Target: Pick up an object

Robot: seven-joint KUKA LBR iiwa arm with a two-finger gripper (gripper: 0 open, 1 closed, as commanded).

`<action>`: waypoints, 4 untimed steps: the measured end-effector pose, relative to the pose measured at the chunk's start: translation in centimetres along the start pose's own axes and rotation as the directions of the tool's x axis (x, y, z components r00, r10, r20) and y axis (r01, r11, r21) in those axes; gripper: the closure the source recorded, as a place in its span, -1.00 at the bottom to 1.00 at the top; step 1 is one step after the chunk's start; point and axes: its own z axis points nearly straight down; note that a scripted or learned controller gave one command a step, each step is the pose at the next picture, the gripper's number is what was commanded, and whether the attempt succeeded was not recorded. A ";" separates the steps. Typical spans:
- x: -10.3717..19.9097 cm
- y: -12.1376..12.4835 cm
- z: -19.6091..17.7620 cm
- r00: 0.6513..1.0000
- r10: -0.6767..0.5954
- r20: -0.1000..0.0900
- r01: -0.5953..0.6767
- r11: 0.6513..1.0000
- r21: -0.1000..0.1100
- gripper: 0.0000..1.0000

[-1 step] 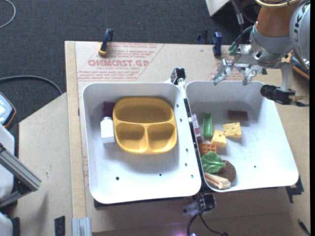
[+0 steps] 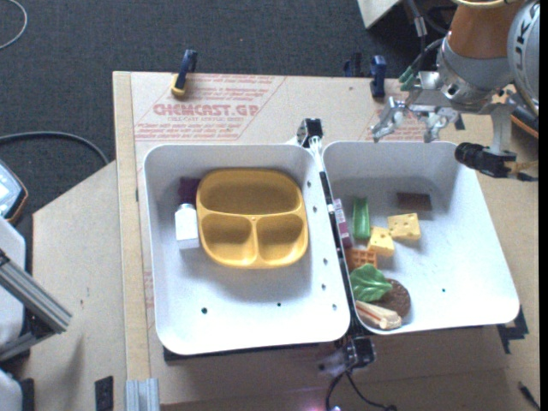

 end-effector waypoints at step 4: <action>-0.1 1.3 15.1 1.000 0.000 0.000 0.000 1.000 -0.002 1.00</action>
